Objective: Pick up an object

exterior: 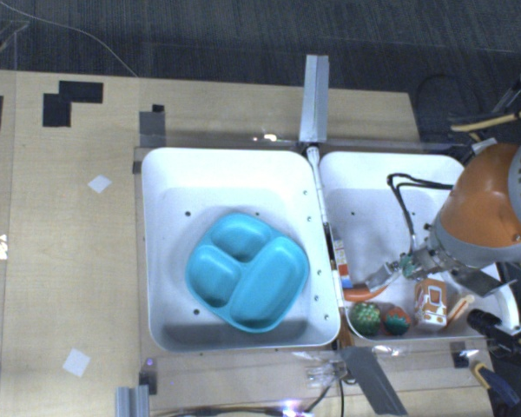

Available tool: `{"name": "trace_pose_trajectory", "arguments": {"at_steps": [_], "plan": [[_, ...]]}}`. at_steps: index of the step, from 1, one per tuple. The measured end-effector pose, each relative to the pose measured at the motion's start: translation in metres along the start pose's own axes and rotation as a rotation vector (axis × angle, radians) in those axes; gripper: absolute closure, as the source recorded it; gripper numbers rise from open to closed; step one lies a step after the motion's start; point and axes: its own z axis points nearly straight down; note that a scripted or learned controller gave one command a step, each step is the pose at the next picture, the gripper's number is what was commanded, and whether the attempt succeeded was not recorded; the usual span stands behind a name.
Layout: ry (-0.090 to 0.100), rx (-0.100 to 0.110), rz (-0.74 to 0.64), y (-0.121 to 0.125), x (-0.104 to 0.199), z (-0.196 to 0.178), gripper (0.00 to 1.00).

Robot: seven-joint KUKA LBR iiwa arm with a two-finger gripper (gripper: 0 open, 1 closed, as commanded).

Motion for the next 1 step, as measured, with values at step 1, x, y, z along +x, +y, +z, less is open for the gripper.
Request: {"name": "trace_pose_trajectory", "arguments": {"at_steps": [1], "plan": [[-0.003, -0.019, -0.203, 0.0056, -0.0058, 0.0204, 0.0]]}}
